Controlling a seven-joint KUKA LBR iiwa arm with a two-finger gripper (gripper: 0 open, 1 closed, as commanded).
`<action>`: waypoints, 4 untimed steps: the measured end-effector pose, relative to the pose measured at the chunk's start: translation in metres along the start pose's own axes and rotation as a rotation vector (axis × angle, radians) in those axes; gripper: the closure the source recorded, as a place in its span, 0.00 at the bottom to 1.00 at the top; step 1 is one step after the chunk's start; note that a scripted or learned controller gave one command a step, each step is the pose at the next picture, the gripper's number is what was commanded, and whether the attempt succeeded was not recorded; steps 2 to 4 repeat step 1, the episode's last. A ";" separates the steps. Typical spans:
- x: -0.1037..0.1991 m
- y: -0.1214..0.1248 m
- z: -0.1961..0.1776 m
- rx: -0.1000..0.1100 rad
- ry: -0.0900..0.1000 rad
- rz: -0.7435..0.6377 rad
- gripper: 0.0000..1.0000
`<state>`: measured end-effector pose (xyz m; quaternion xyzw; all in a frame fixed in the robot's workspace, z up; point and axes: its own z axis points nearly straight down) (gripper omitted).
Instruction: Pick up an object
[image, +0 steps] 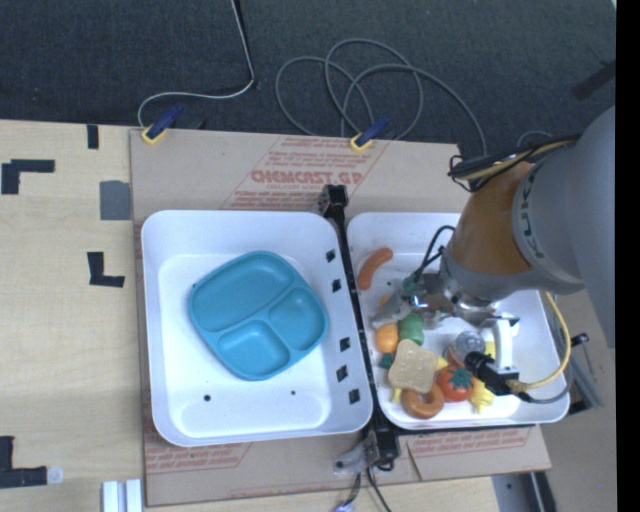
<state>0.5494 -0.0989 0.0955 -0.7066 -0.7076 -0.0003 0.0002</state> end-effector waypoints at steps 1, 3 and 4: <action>0.000 0.000 -0.010 0.001 0.000 0.000 1.00; 0.000 0.000 -0.010 0.001 0.000 0.000 1.00; 0.000 0.000 -0.010 0.001 0.000 0.000 1.00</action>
